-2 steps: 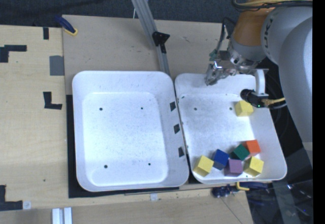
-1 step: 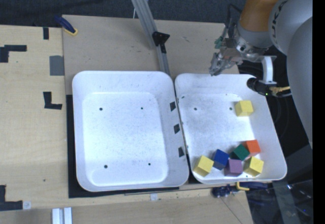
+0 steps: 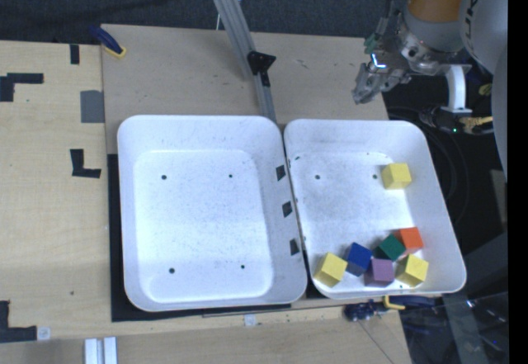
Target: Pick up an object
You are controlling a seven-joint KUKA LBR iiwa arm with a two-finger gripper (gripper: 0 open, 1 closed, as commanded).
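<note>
At the near edge of the bench, just outside the right bin's (image 3: 429, 189) front rim, lies a small blue and yellow tool (image 3: 375, 309). Just inside that rim, in the near right corner, six cubes crowd together: a yellow cube (image 3: 332, 268) on the left, a blue cube (image 3: 358, 257) beside it, a purple cube (image 3: 381, 271) next, and a second yellow cube (image 3: 414, 270) at the right end, with a green cube (image 3: 391, 248) and an orange cube (image 3: 410, 238) just behind them, close against the right wall. Whether each touches its neighbour is hard to tell, but they sit tightly packed. Farther back in the same bin, a third yellow cube (image 3: 397, 176) stands alone near the right wall, well apart from the cluster. The left bin (image 3: 132, 189) sits beside the right one, their rims meeting along the middle, and its floor shows faint dark speckling and four small dots. Beyond both bins, a grey metal bar (image 3: 235, 16) slants across the bench toward the gap between them. At the far right, the gripper (image 3: 369, 83) hangs above the bench just past the right bin's back rim, well apart from every cube; nothing is seen between its fingers, and how far they are spread cannot be told.
</note>
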